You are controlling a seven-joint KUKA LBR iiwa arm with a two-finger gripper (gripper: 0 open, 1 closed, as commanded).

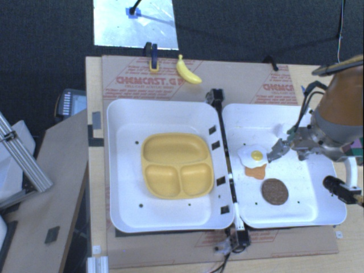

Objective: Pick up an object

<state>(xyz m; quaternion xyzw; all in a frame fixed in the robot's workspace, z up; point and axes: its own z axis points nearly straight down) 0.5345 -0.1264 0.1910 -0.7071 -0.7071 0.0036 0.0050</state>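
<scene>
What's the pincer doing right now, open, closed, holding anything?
Pincer: low in the right bin, next to the fried egg; nothing seen between its tips, and open or closed cannot be told.

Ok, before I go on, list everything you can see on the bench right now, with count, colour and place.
bins: two, white, side by side on the bench.
divided tray: one, yellow, three compartments, middle of the left bin.
toy fried egg: one, white with yellow yolk, left part of the right bin.
orange piece: one, orange, just below the egg, touching it.
round patty: one, brown, right bin, below the orange piece, apart from it.
toy banana: one, yellow, on the board behind the left bin.
clamp: one, dark and yellow, left of the banana.
arm: one, grey with orange band, over the right bin.
gripper: one, dark, right beside the egg.
</scene>
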